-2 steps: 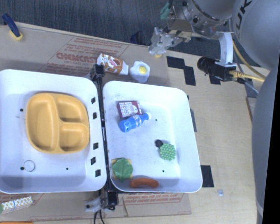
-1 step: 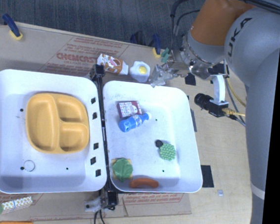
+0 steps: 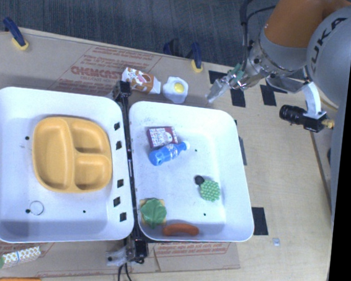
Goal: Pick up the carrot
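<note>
The carrot [image 3: 180, 229] is a short orange piece lying flat against the front wall of the right bin [image 3: 237, 174], next to a green leafy vegetable [image 3: 153, 212]. My gripper [image 3: 223, 87] hangs above the bench behind the right bin's far rim, well away from the carrot. Its fingers [image 3: 214, 92] stand open with nothing between them. The grey arm with its orange band [image 3: 297, 18] comes in from the upper right.
The right bin also holds a maroon box [image 3: 161, 135], a blue bottle [image 3: 167, 153] and a green round ball [image 3: 209, 190]. A yellow divided tray [image 3: 73, 154] lies in the left bin [image 3: 1, 168]. A small carton [image 3: 138, 80] and an egg [image 3: 176, 89] sit behind the bins.
</note>
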`<move>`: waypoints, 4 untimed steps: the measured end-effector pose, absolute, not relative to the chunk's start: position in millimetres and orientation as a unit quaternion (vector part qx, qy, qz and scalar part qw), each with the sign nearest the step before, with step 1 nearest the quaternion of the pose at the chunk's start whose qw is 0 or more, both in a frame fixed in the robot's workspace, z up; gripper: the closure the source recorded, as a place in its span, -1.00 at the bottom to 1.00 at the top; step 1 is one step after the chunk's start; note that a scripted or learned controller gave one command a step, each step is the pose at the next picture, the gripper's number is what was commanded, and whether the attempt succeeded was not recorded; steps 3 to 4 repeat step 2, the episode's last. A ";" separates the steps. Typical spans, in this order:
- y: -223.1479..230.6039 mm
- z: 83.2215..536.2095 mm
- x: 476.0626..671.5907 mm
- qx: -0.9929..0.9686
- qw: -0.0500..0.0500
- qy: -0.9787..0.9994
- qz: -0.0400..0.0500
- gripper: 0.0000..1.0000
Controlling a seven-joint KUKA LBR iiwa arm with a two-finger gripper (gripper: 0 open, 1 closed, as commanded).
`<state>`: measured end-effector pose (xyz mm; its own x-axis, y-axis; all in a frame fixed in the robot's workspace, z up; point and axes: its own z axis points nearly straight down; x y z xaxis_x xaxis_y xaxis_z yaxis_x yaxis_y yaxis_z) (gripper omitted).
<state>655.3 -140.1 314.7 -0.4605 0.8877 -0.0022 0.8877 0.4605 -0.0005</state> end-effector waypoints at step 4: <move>-211.3 376.5 617.5 0.277 0.001 0.961 -0.001 1.00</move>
